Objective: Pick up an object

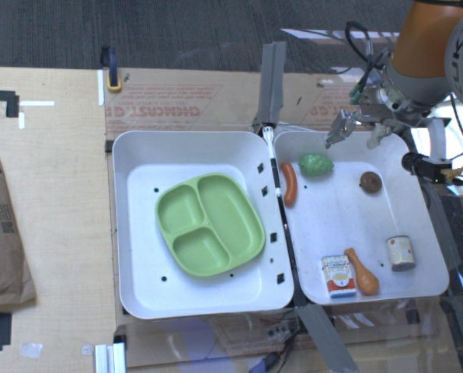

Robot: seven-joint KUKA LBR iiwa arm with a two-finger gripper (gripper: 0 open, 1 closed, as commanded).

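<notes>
The arm comes in from the right, orange band up top, and the gripper [359, 129] hangs over the far edge of the right bin [418, 286], its two fingers spread apart with nothing between them. One fingertip [334, 137] points down toward the far-left corner of that bin, just above the green leafy piece [316, 165], but not touching it. Down in the right bin, the goods are scattered: the green piece sits at the far left, and just to its left an orange-red sausage [289, 184] lies along the bin's left wall. A small brown round thing [370, 182] rests toward the far right, well apart from the rest. On the near side, a little carton [338, 275] lies flat with an orange drumstick-shaped piece [362, 271] right beside it on its right, and a small tin can [401, 252] lies near the right wall. Over in the left bin [134, 286], a green divided plate [209, 224] sits in the middle, three compartments facing up.
</notes>
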